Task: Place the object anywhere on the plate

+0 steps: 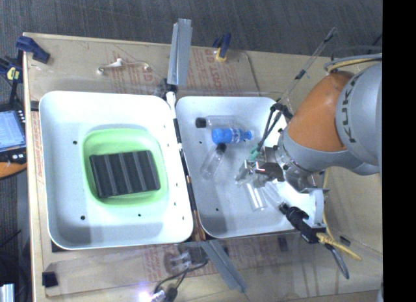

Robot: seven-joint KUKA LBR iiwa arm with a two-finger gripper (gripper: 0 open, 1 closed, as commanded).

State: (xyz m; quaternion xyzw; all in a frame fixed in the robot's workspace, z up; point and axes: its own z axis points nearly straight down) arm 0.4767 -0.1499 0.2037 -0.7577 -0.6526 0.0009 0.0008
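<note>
Nearest the camera, along the bench's front edge, a loose bundle of cable lay on the cardboard. Just beyond it sat the two white bins. In the right bin the gripper hung low over a clear plastic bottle lying on its side on the bin floor, see-through enough that it nearly vanished against the white (I could not make out how the jaws stood, nor whether they had anything). A second clear bottle lay tilted a little farther back, and beyond that a blue-labelled bottle with a dark cap rested near the bin's far wall. The left bin held the green plate, with a dark ribbed block on it.
</note>
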